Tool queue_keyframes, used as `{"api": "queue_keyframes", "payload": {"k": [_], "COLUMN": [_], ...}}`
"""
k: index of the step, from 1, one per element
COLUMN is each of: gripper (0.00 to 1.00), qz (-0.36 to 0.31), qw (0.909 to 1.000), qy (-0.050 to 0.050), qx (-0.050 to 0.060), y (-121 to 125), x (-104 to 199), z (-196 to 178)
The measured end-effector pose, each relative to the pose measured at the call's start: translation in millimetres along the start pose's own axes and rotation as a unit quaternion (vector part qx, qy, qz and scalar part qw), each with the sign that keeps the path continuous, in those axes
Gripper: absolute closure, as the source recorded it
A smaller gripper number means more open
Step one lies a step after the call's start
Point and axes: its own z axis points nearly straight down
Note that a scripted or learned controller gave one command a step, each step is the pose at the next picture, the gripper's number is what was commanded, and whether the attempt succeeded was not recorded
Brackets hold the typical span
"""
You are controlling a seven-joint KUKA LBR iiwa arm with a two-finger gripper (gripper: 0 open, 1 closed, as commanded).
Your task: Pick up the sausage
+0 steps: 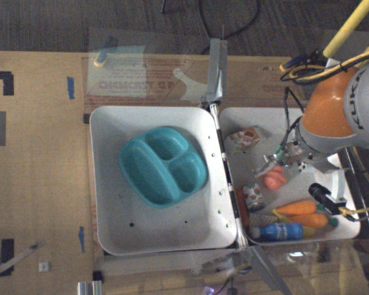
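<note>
Claw (277, 163) hovered just above the stubby pink-orange sausage (274, 179) mid right bin; its grip state couldn't be told.

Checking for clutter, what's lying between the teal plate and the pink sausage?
In the camera view, between the teal plate and the sausage run the bins' adjoining walls, then bare white floor.

- Two white bins (104, 183)
- One teal divided plate (163, 165)
- Two carrots (298, 209)
- One blue bottle (283, 231)
- One pinkish sausage (274, 179)
</note>
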Motion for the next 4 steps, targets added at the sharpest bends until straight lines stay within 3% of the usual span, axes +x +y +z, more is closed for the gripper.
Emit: {"api": "queue_keyframes", "payload": {"k": [1, 2, 3, 4], "gripper": [0.00, 1.00, 1.00, 1.00], "qz": [-0.028, -0.024, 0.012, 0.083], "qw": [0.9996, 0.9997, 0.9999, 0.9966], "qy": [-0.001, -0.003, -0.001, 0.000], "qx": [-0.006, -0.007, -0.001, 0.001], "y": [-25, -25, 8, 2], "x": [3, -1, -30, -18], "z": [12, 1, -139, -118]}}
